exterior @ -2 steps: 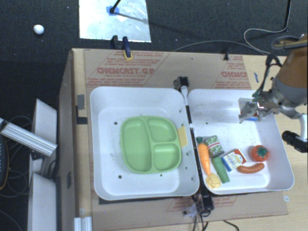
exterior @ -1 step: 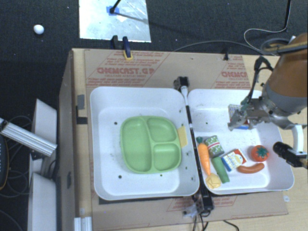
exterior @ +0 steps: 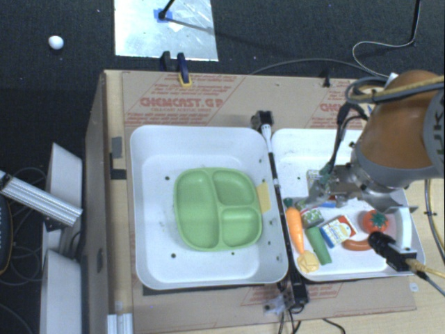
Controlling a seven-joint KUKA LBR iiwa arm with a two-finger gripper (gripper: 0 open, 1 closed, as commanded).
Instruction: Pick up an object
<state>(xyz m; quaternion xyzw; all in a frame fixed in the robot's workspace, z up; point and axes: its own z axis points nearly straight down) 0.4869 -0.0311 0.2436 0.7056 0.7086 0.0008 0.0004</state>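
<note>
You see the gripper low in the right bin, finger state impossible to tell, with the carrot just near-left of it, long axis running far to near.

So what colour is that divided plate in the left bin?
Light green plate, clearest in the camera view.

Two shallow white plastic bins, smooth and faintly glossy: the left bin carries a pale green moulded plastic divided plate with a soft satin sheen, the right bin shiny plastic toy food, an orange carrot among it. Beneath lies matt brown printed cardboard. Far left, a crinkled silvery foil sheet glints on dark, rough-looking carpet. The arm's orange band looks glossy.
</note>
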